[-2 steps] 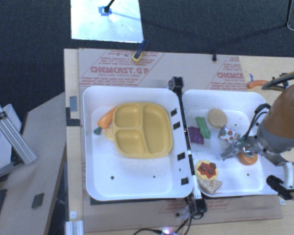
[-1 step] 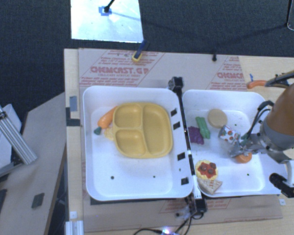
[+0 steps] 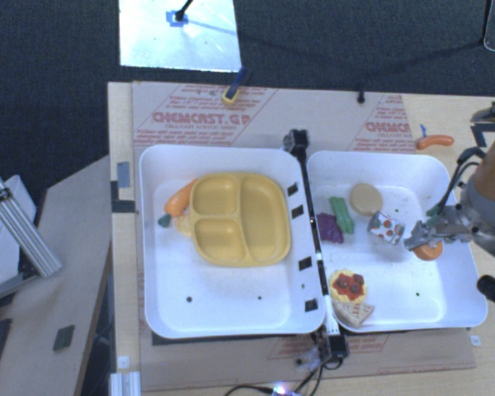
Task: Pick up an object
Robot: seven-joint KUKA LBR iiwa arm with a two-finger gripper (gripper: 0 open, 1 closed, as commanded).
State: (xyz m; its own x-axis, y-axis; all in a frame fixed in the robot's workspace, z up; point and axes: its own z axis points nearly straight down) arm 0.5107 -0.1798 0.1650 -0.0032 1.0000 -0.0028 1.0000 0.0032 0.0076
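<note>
Two bins, gripper (image 3: 419,242) in right bin (image 3: 445,308).
Left bin (image 3: 161,221): yellow tray (image 3: 235,219), carrot (image 3: 179,198). Right: pizza slice (image 3: 350,291), cookie (image 3: 366,198). Finger state: cannot tell.

Lighting's pretty even and bright, looks like overhead indoor light. Both white bins (image 3: 231,320) run a bit blown out, shadows under stuff are soft and short. The shiny panel (image 3: 179,23) at top catches a bluish-white glare. Whole frame's kinda soft and low-res; the small toys in the bins look mushy.
</note>
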